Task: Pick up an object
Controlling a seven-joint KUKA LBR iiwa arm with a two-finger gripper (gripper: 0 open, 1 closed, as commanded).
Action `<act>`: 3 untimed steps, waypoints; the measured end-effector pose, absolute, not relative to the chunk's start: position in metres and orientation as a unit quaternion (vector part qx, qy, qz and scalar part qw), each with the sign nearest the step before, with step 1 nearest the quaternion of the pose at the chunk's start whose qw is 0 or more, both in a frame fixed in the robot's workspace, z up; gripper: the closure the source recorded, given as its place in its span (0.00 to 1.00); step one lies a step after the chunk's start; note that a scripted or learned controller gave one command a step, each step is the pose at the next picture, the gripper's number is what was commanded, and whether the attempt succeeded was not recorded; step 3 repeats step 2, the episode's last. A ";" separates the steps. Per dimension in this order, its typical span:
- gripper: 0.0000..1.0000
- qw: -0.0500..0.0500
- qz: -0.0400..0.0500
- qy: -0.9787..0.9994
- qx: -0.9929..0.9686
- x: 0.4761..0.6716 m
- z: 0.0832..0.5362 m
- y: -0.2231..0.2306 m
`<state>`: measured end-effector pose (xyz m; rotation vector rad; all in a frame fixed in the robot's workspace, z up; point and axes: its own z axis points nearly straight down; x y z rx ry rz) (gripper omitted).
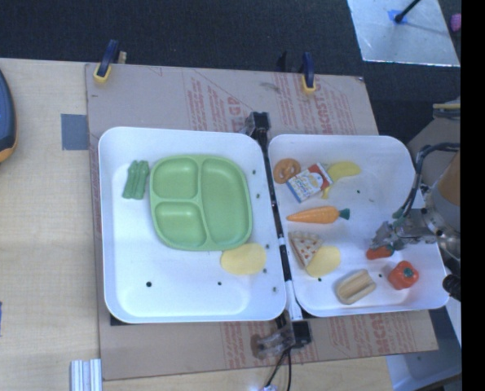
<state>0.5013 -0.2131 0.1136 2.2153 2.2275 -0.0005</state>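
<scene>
Toy food lies scattered in the right bin [389, 149]: a carrot [314, 215] near its centre, a hot dog bun [354, 287] toward five o'clock, and a red pepper [403, 275] at four o'clock. The gripper [386, 239] sits low at three o'clock, directly over a small red piece [378, 253]; whether it is pinching that piece I cannot tell. The left bin [120, 283] holds a green divided plate [201, 201].
</scene>
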 end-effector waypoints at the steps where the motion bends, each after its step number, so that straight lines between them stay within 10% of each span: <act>1: 1.00 0.000 0.001 0.711 0.703 0.498 0.191 -0.132; 3: 1.00 0.000 0.001 0.710 0.704 0.535 0.206 -0.099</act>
